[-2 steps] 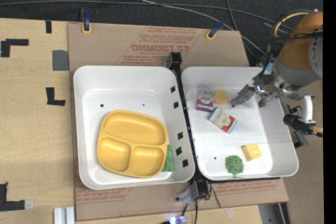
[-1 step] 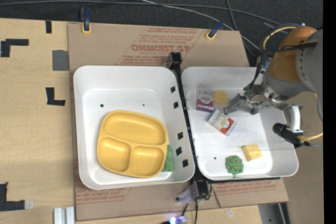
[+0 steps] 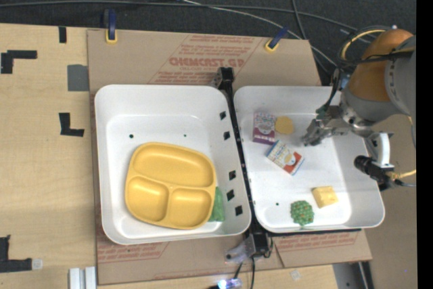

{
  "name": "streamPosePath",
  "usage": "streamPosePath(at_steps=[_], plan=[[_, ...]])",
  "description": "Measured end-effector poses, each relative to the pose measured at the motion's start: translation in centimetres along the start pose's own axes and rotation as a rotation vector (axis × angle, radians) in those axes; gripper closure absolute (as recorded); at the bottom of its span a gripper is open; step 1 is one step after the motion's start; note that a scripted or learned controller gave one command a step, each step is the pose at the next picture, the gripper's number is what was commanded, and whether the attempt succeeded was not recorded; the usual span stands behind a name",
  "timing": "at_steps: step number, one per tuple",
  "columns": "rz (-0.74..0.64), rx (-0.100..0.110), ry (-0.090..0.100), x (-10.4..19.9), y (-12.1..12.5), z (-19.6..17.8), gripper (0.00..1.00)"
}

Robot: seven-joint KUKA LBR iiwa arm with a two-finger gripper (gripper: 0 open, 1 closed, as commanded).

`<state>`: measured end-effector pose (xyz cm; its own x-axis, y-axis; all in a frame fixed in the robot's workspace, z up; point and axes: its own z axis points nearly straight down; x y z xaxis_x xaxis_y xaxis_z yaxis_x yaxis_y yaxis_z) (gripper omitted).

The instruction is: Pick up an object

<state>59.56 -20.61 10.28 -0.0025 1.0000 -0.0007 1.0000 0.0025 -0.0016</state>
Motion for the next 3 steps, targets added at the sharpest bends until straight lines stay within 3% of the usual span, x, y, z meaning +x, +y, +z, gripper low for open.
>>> streamPosePath(at_steps=[2,3], plan=[[0.001,-0.005,-0.001,0.2,-0.6,-10.0,1.00],[0.001,-0.002,0.001,0.3,-0.6,-10.1,1.00]])
